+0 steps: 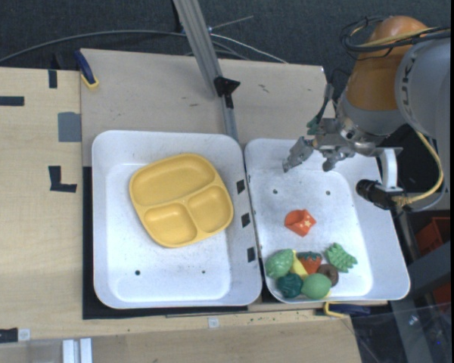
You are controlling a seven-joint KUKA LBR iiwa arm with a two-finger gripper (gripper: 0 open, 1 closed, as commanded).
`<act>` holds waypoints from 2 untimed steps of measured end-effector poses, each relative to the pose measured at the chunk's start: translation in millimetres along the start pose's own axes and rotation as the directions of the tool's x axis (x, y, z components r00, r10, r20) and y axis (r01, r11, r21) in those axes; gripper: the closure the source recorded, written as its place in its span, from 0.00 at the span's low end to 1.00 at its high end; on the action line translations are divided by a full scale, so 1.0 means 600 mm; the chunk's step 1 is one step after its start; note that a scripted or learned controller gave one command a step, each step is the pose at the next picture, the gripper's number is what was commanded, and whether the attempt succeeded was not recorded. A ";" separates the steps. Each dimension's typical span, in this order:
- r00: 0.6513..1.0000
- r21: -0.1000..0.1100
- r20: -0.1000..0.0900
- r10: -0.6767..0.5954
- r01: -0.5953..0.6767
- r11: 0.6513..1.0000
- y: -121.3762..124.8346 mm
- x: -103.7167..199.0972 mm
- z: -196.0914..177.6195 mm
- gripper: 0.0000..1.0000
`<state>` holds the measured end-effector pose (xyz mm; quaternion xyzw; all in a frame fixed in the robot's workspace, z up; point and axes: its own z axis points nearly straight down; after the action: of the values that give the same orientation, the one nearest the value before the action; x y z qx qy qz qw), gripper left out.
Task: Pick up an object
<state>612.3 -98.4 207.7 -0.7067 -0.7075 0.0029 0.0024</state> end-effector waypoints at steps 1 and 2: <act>1.000 0.000 0.000 0.000 0.000 1.000 0.005 -0.015 0.090 0.00; 1.000 -0.001 0.000 0.000 0.000 1.000 -0.005 -0.022 0.168 0.00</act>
<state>608.4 -111.4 107.1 -0.7066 -0.7076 0.0026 0.0022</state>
